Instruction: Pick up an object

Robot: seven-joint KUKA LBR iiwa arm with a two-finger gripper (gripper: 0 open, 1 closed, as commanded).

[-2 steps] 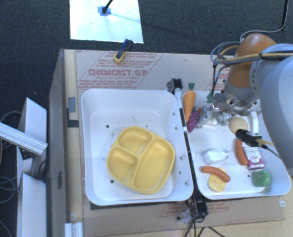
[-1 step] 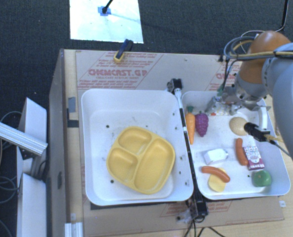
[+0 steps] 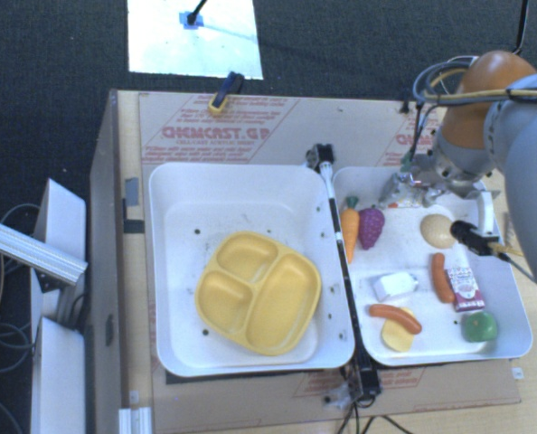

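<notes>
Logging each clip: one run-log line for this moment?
arm: over right bin's far edge | gripper: nothing seen held | toy food: in right bin | yellow tray: left bin

arm point(image 3: 522, 116): cut off at right edge | tool point(image 3: 411, 183): finger state unclear

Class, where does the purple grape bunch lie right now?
The purple grape bunch lies in the right bin, near its upper left corner, just right of the carrot.
</notes>
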